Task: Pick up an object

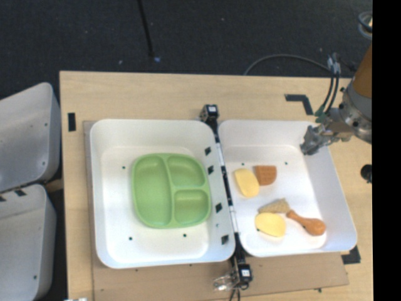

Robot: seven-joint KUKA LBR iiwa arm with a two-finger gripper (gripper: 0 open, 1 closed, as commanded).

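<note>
Divided plate (pixel 170 189) in L bin (pixel 100 168); maybe four food bits in R bin (pixel 332 187)

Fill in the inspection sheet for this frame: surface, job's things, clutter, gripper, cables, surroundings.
Surface: wooden bench bearing left bin and right bin.
Job's things: right bin holds two yellow pieces, a brown block, an orange drumstick-shaped toy and a tan piece.
Clutter: green divided plate in the left bin.
Gripper: gripper over the right bin's far right corner, holding nothing visible.
Cables: grey cable looping behind the bench.
Surroundings: dark floor; white panels at left.
</note>
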